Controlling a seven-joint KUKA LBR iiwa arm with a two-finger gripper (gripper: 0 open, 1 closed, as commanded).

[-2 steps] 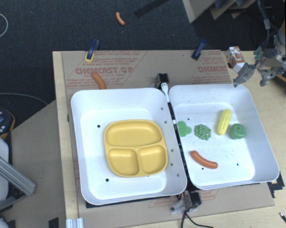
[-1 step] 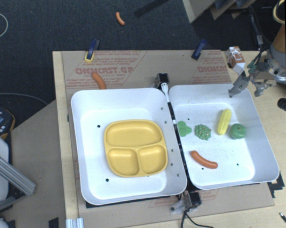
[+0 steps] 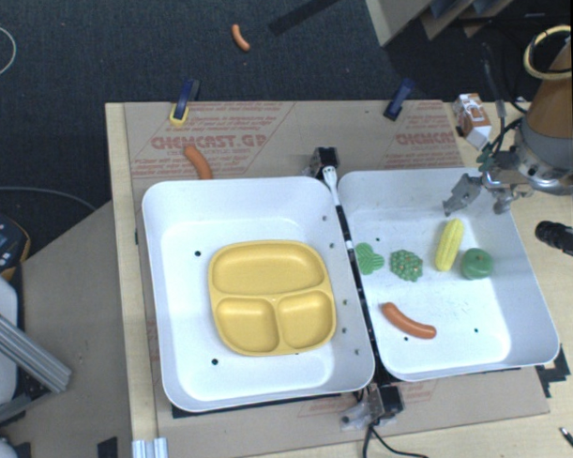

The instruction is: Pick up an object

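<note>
Landmark for all positions: the yellow corn cob (image 3: pixel 447 244) in the right bin (image 3: pixel 516 342).

Nearest the camera, low in the right bin, a toy sausage (image 3: pixel 409 321) lies on its side, well below and left of the corn cob, touching nothing. In the same row as the cob, a round green piece (image 3: pixel 475 264) sits just right of its lower end. A knobbly green broccoli-like piece (image 3: pixel 406 264) sits near the cob on its left. A second green leafy piece (image 3: pixel 368 260) lies further left still, against the bin's inner wall.

The left bin (image 3: pixel 175 274) is well left of the cob. It holds a yellow three-compartment tray (image 3: pixel 270 296), flat on the floor.

Gripper (image 3: pixel 480 193): just above and slightly right of the cob's upper end, over the far part of the right bin. Its two fingers (image 3: pixel 456 198) are spread apart, pointing downward. Nothing is between them; they touch no object. The cob lies apart from both tips.

Arm: it enters from the right, above the cob. The wrist is grey, with the orange band (image 3: pixel 552 111) above it.

Farther off, on the brown board (image 3: pixel 264 130) beyond the bins, an orange sausage-shaped piece (image 3: pixel 198 162) lies well up and left of the cob. A smaller orange piece (image 3: pixel 240 36) lies on the dark floor beyond that
</note>
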